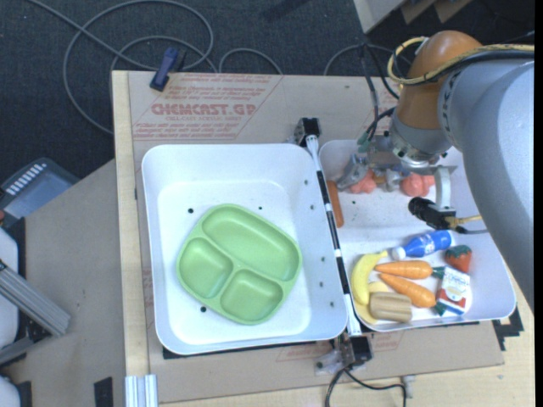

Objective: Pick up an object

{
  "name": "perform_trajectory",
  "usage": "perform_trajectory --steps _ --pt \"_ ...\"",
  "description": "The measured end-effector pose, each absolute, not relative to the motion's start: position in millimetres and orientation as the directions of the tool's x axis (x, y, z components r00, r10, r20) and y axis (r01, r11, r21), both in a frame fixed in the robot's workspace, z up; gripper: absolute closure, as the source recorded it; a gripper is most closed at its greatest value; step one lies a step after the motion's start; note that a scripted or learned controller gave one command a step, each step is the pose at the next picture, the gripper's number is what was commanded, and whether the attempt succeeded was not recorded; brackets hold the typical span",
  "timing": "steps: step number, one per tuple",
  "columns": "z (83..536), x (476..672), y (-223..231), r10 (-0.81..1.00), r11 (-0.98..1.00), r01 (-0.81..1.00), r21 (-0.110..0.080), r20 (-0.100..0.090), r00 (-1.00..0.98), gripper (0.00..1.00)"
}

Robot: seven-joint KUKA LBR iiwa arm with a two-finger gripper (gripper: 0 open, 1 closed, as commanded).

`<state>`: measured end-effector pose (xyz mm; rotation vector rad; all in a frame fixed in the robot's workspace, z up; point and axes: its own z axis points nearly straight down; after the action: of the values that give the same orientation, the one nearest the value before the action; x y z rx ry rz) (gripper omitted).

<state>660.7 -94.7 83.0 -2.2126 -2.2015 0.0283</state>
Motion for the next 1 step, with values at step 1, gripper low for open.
perform_trajectory --steps 1 --pt "82.3 661.5 -100.6 1.0 -0.003 1.0 -0.026 0.004 0.003 0.0"
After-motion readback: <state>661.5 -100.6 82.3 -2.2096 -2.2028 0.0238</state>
